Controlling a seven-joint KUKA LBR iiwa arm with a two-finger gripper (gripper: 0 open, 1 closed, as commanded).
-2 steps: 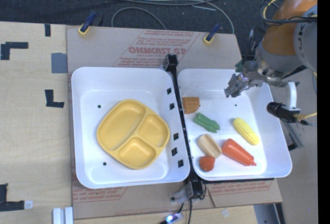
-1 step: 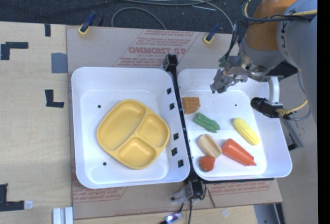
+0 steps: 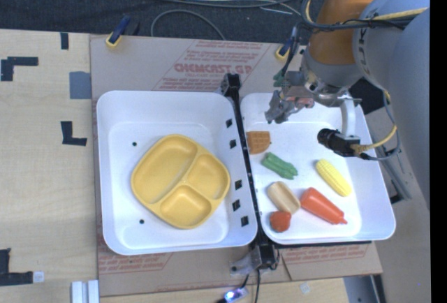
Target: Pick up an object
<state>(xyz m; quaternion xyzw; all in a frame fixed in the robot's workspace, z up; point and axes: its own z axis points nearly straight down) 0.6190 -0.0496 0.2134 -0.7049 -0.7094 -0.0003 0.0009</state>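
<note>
Zero progress on the actual pick as far as I can judge: nothing's lifted, all the food pieces are lying flat on the floor of the right bin (image 3: 377,225). The pincer (image 3: 281,110) hangs over the back left part of that bin, up near the divider, with nothing between its fingers that I can make out. Whether it's spread or closed, I honestly can't tell from this angle (it's a dark blur against the white).

Closest candidate looks like the cracker (image 3: 258,142), sitting just below the pincer and right by the bin's left wall. Then the green veg (image 3: 280,165) a bit further toward the front, the corn (image 3: 333,176) off to the right, and the hot dog (image 3: 283,196), carrot (image 3: 323,205) and tomato (image 3: 280,221) clustered near the front.

So what's left is basically everything: come down, close on something, lift.

Possible trouble: the cracker hugs the wall, so there's not much room for a finger on that side. The hot dog and tomato touch each other too. The left bin (image 3: 112,155) holds a yellow tray (image 3: 180,181), well out of the way
</note>
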